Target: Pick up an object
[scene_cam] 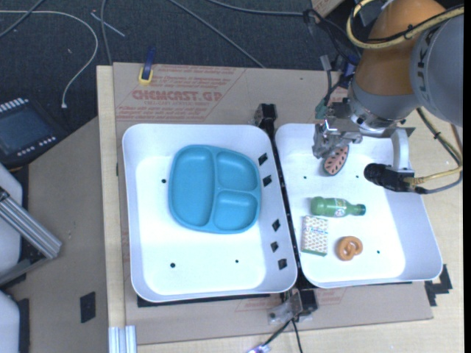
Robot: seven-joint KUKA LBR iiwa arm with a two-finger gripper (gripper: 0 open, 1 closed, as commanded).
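Observation:
My gripper [333, 147] hangs over the back left part of the right bin [412, 226]. A pinkish-brown speckled oblong object [335, 162] sticks out below it, with its upper end between the two fingers, so the gripper is shut on it. Nearer the front of the same bin lie a green bottle [335, 207] on its side, a small patterned packet [316, 235] and an orange pretzel-shaped toy [349, 248].
The left bin [147, 197] holds a blue divided plate [215, 188]. A black divider with clips [271, 190] runs between the bins. A black fitting with a cable [390, 176] sits to the right of the gripper. Cardboard lies behind the bins.

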